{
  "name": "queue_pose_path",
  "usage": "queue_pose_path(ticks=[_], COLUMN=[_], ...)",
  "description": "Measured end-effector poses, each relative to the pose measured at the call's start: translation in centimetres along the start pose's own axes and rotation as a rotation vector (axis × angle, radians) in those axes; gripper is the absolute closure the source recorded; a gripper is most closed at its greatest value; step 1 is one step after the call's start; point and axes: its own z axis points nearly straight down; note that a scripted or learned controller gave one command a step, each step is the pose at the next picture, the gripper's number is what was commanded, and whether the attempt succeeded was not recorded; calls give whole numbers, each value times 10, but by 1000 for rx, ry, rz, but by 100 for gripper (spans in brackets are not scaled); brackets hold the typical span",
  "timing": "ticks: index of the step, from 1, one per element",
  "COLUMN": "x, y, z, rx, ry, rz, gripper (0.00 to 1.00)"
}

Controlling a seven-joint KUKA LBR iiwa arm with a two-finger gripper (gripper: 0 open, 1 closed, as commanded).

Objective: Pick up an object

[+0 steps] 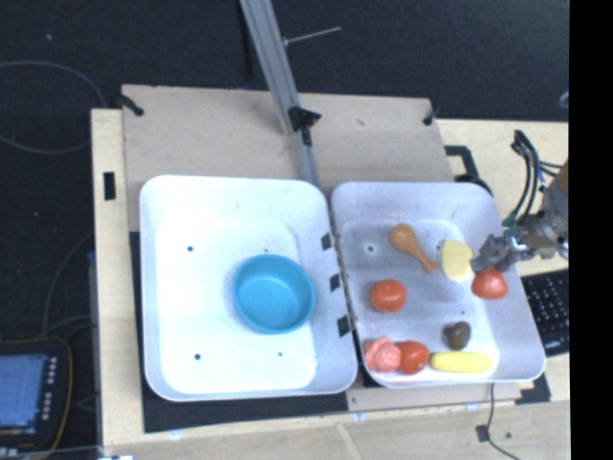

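Observation:
The right bin [421, 199] holds several small things. A pale yellow piece [456, 259] lies near its right wall, with a small red ball [489, 284] just below and to the right of it. My gripper [498, 250] reaches in over the right wall, right beside the yellow piece and just above the red ball. Nothing is visibly held. Farther left lie an orange-brown drumstick shape [414, 245] and a red tomato [387, 295]. Along the front are a pink piece [381, 355], another red piece [413, 356], a yellow banana shape [462, 361] and a dark brown lump [458, 334].
The left bin [192, 209] holds a blue bowl [274, 292] near its middle. A grey metal pole [273, 60] slants up from between the bins at the back. A keyboard [548, 310] sits right of the right bin.

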Motion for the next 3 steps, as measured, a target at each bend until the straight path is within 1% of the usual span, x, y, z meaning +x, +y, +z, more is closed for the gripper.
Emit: queue_pose_path(ticks=[1,2,3], x=[-1,54,110], y=[1,4,11], z=[-10,-24,-35], rx=[3,7,5], ry=[1,6,5], rz=[-1,-5,-5], gripper=[100,100,100])
